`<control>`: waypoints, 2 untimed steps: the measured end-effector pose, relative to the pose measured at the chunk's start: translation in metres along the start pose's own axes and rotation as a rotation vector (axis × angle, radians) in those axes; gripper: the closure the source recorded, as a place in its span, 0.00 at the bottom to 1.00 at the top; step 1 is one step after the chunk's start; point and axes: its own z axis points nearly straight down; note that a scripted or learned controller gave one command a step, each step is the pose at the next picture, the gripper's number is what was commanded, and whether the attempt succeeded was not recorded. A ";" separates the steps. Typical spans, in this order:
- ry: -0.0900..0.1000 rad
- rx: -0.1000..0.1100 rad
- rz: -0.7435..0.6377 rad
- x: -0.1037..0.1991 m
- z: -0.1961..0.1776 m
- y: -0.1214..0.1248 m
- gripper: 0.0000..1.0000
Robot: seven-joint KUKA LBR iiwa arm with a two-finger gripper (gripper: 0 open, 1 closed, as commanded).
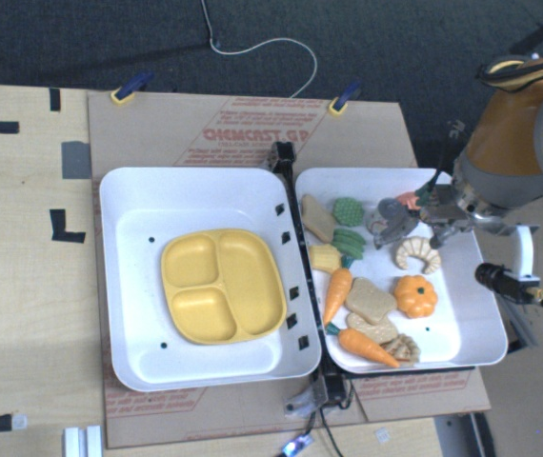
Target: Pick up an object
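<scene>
**Gripper low over the toy food in the right bin**

The gripper [392,225] sits in the upper middle of the right bin [476,336], at the end of the grey arm [505,150] that reaches in from the right. Whether it is open or closed cannot be told from this angle, and nothing can be seen held in it. A small orange-red piece [407,200] shows just beside the gripper's upper edge; what it is cannot be made out.

Just below and right of the gripper lies a pale croissant [418,253], and below that an orange pumpkin [415,295]. To the gripper's left are a green ridged vegetable [349,210] and a darker green piece [350,242], with a tan slice [317,219] against the bin's left wall. Lower down lie a carrot [336,296], a slice of bread [370,301] and a second carrot [368,347] near the front rim.

The left bin [129,255] holds a yellow divided tray [222,286], well apart from the gripper. Both bins rest on a cardboard sheet [243,136].
</scene>
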 end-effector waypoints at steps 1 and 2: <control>-0.002 -0.013 -0.003 0.000 -0.007 0.003 0.00; -0.002 -0.008 -0.003 -0.003 0.038 0.006 0.00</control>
